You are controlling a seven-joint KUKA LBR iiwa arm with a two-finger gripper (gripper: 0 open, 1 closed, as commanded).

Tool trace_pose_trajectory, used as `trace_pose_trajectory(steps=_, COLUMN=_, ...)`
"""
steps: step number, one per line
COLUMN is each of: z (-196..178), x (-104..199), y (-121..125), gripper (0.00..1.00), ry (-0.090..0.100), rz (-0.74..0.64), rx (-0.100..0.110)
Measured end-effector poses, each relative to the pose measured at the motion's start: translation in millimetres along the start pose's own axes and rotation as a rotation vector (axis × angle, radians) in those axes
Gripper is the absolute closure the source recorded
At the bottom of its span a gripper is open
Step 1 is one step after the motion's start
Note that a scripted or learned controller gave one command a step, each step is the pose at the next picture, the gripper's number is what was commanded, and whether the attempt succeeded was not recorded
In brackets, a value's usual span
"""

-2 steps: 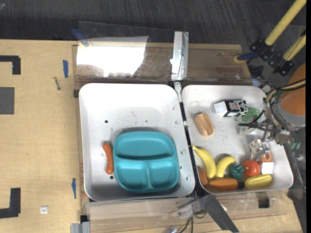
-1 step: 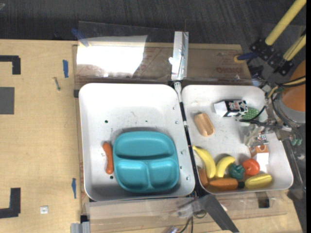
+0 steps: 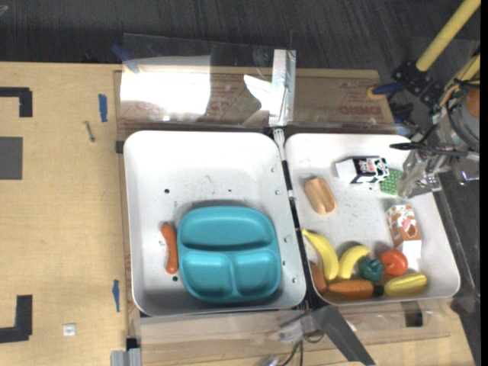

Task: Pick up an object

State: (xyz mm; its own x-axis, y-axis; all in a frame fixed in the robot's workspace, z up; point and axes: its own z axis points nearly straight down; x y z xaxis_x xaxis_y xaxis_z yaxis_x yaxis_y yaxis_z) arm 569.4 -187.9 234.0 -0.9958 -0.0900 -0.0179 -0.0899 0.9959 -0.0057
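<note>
My gripper (image 3: 418, 180) hangs over the right bin's (image 3: 450, 259) upper right part, open, with nothing between its fingers. Just left of it lie a black-and-white milk carton (image 3: 361, 169) and a small green piece (image 3: 391, 181). Below it rests a printed snack packet (image 3: 403, 226). A tan bread roll (image 3: 321, 194) lies at the bin's middle left. Along the front edge sit two bananas (image 3: 323, 252), a carrot (image 3: 349, 287), a red tomato (image 3: 394, 262) and a yellow fruit (image 3: 406, 283).
The left bin (image 3: 145, 166) holds a teal divided plate (image 3: 228, 253) and an orange sausage (image 3: 171, 247) beside it. A clear plastic sheet (image 3: 206, 90) stands behind the bins. Cables and a yellow pole (image 3: 451, 23) crowd the far right.
</note>
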Motion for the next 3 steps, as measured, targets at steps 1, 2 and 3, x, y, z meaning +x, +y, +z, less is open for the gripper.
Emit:
trace_pose_trajectory(steps=1, z=-28.7, x=-59.5, y=21.9, gripper=1.00, ry=0.006, rz=-0.040, rx=-0.004)
trace_pose_trajectory(steps=2, z=-52.1, x=-101.1, y=6.4, gripper=1.00, ry=0.007, rz=-0.047, rx=-0.004)
trace_pose_trajectory(steps=3, z=-77.6, x=-101.2, y=-1.8, gripper=1.00, ry=0.004, rz=-0.031, rx=-0.004)
